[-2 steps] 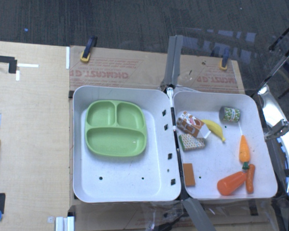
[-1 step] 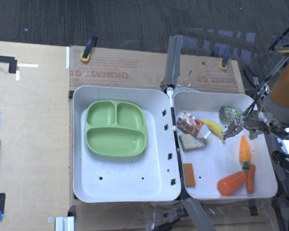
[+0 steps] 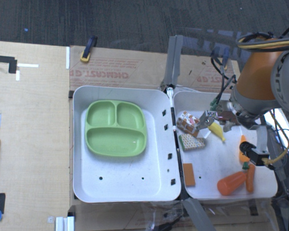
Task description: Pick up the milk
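The milk (image 3: 187,122) is a small carton with red, white and brown print, lying in the upper left part of the right bin (image 3: 213,188). My gripper (image 3: 208,120) hangs just right of it, above the gap between the carton and a yellow banana (image 3: 217,131). The grey arm with its orange band (image 3: 257,77) reaches in from the upper right. I see nothing held in the gripper.
A green-patterned packet (image 3: 192,143) lies just below the milk. An orange block (image 3: 188,174), a carrot (image 3: 232,184) and a small orange item (image 3: 244,151) lie further along the right bin. The left bin (image 3: 121,184) holds a green divided plate (image 3: 116,128).
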You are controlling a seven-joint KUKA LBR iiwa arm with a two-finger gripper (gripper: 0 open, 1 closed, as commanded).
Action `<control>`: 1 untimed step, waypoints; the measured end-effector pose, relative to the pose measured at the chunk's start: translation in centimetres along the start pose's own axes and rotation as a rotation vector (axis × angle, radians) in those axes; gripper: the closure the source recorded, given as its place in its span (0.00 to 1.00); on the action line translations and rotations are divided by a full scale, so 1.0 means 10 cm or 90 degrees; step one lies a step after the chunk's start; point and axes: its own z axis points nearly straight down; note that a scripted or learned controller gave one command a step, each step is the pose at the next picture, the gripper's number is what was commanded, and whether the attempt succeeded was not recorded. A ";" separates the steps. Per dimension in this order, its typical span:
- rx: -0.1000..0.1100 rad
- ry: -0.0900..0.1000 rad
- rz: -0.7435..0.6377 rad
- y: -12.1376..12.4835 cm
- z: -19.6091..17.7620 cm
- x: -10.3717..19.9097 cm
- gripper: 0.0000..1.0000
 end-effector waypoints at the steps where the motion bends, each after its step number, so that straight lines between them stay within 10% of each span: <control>1: -0.012 -0.002 -0.075 0.55 0.81 -0.26 0.00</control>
